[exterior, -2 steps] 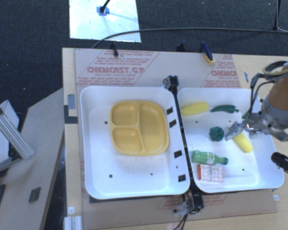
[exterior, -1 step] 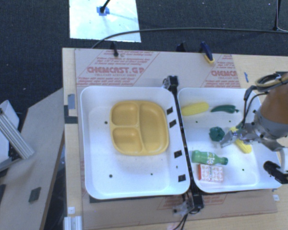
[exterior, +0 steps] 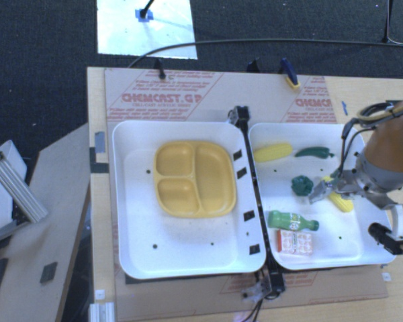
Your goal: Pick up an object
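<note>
Two shallow white bins: left [exterior: 131,247] with yellow divided plastic plate [exterior: 193,178]. Right [exterior: 322,259] with two-finger gripper [exterior: 324,192] low beside dark green broccoli-shaped toy [exterior: 301,184]. Finger state: cannot tell.

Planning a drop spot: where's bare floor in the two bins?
Left bin: bare strip around the yellow plate, widest along the near edge. Right bin: crowded mid-floor, with corn, pepper, green lump, bottle, carton and gripper. Free patch between bottle and right wall.

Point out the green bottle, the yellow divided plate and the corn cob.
green bottle [exterior: 292,221], camera view, mid-body.
yellow divided plate [exterior: 211,174], camera view, right compartment.
corn cob [exterior: 273,153], camera view, middle.
</note>
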